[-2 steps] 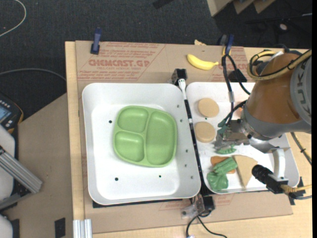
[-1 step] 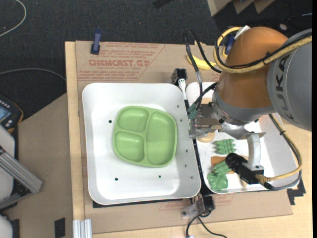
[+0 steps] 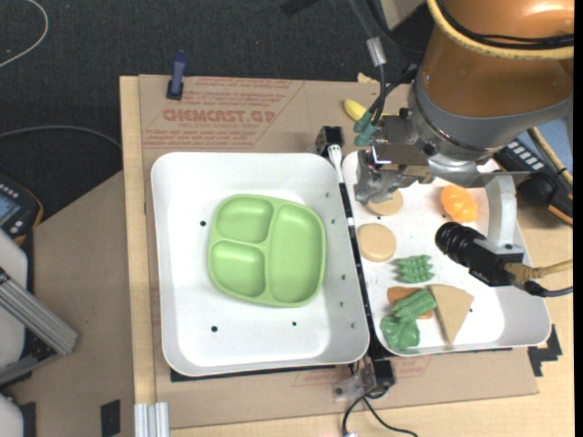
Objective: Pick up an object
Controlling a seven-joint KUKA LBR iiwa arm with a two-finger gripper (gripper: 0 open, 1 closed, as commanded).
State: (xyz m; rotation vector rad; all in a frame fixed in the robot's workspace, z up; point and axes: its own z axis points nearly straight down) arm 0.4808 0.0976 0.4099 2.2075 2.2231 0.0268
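Two white bins [image 3: 173, 244] lie on cardboard. At three o'clock, the gripper [image 3: 378, 188] hangs over a tan disc [image 3: 385, 203]; its grasp cannot be told. Nothing looks lifted, so the picking remains.

Right bin [image 3: 510, 330], loose toys: tan round cookie [image 3: 376, 242] at 9 o'clock; orange piece [image 3: 458, 202] at 1; tan wedge [image 3: 453, 309] and green pieces [image 3: 406, 317] at 6.
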